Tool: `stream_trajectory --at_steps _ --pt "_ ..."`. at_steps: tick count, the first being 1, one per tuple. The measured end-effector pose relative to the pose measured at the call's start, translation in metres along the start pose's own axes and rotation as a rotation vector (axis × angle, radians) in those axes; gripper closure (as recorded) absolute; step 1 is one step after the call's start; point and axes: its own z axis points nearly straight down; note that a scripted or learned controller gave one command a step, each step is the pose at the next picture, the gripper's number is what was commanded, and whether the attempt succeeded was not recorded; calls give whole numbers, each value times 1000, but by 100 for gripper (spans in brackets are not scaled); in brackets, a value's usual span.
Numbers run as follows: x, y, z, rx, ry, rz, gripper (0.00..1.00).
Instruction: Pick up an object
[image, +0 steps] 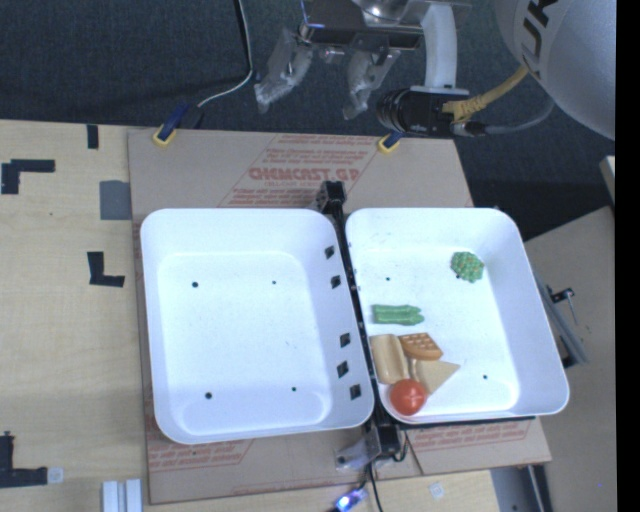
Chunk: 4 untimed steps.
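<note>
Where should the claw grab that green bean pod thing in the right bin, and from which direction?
Grip the green pod across its narrow middle, coming straight down from above. It lies flat and long, running left to right in the right bin, so fingers closing across its short width should fit. White floor shows above it; the bread-like piece lies close below, so keep clear of that side. The claw is open, above the bins.

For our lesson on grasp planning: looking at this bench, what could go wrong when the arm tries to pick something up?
1. The tomato, bread pieces and green bean pod crowd together near the right bin's front-left corner, so the fingers may catch two items or none.
2. That cluster sits close to the bin wall, which may block the gripper.
3. The round tomato might roll away.
</note>
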Motion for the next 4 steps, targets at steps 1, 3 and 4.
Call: stream_trajectory --at_steps 1,3,4 --pt "42 -74 6 15 -6 6 0" --pt "54 -107 -3 14 -8 10 100" --pt "52 -86 72 19 -11 15 100"
